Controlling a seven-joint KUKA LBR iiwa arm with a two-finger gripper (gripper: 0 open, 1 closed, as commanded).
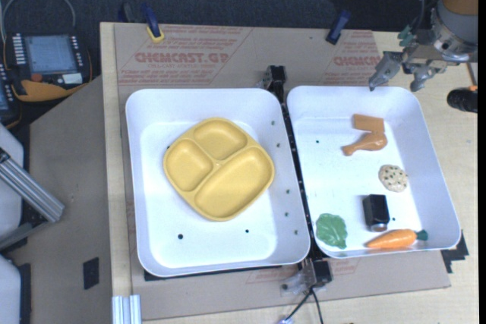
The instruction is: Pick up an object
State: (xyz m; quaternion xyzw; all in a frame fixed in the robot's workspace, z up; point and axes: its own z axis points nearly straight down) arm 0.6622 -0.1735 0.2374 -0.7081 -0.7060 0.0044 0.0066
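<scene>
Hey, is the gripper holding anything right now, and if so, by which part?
Nothing is held. The gripper hangs open over the right bin's far rim, apart from the toys.

We read reddish print on the brown protective sheet (228, 49) covering the worktop: "CHEMCAST GP" along the far edge toward the left corner. The same print seems to repeat toward the far right corner (355, 57), though there it is too faint to be sure.

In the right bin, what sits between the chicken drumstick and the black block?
The cookie lies between the drumstick and the black block, apart from both, in the camera view.
</scene>
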